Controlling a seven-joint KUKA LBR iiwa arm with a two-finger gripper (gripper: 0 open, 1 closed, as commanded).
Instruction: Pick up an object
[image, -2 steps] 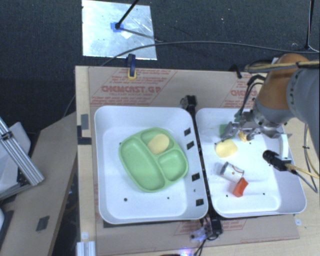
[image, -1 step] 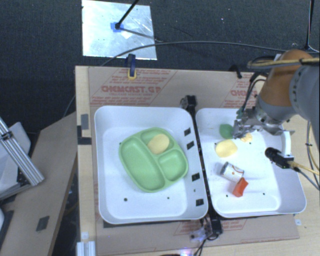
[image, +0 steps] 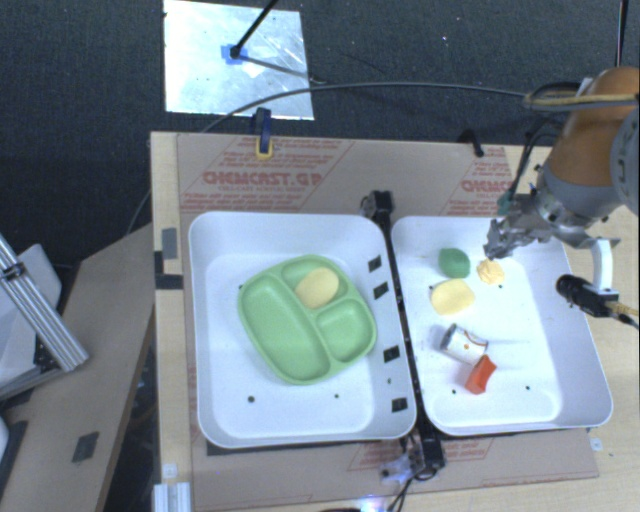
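Gripper (image: 497, 248) crowded by yellow piece (image: 490, 270), green lump (image: 454, 262).

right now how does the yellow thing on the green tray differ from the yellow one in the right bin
The yellow object on the green tray rests in a compartment of the green divided tray in the left bin; the yellow object in the right bin lies on the bare bin floor. The first looks duller, the second brighter. Both are rounded and similar in size.

Red print reading "CHEMCAST GP" runs across the brown board (image: 290, 170) under the bins, at about 11 o'clock in the view. A second red print of the same kind sits at about 2 o'clock, cut off and too slanted to read whole.
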